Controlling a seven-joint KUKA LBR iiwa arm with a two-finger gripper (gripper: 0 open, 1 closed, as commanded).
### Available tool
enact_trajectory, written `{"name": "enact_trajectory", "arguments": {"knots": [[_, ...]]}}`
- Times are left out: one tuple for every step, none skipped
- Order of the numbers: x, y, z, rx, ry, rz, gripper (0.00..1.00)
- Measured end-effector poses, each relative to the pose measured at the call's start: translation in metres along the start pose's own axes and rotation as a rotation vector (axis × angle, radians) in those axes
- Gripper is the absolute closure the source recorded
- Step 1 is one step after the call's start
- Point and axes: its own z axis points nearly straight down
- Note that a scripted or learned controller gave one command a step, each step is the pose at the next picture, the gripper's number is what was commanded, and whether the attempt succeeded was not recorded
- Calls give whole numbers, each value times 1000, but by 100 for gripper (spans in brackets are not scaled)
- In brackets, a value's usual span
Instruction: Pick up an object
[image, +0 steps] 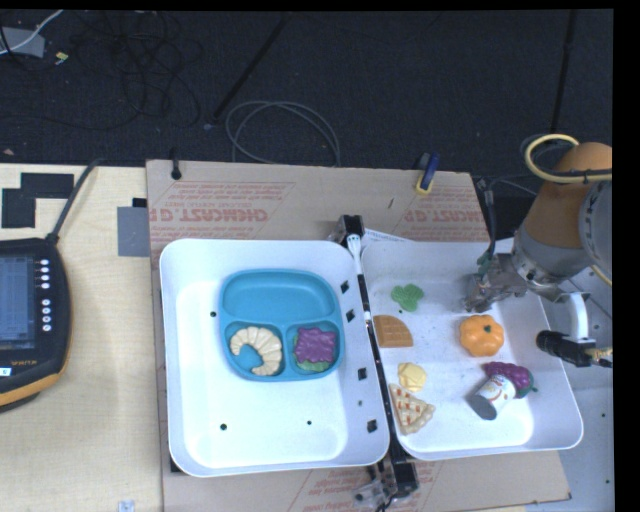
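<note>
The right bin (560, 425) holds several toy foods: a green broccoli piece (407, 296), a brown bread slice (391, 331), an orange pumpkin (481, 335), a yellow cheese chunk (411, 376), a pizza slice (411, 410) and a purple eggplant-like toy (499, 385). My gripper (487, 289) hangs over the bin's far right part, just above and behind the pumpkin. Nothing shows between its fingers. The grey arm with its orange band (578, 190) comes in from the right.
The left bin (190, 400) carries a blue divided tray (278, 295) with a croissant (258, 349) and purple grapes (316, 345). A black teach pendant (25, 315) lies at the far left. Cardboard underlies both bins.
</note>
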Motion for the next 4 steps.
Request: {"name": "enact_trajectory", "arguments": {"knots": [[0,0,0,1,0,0,0],[31,-39,12,5,2,4,0],[28,-38,1,2,1,8,100],[28,-38,1,2,1,10,0]]}}
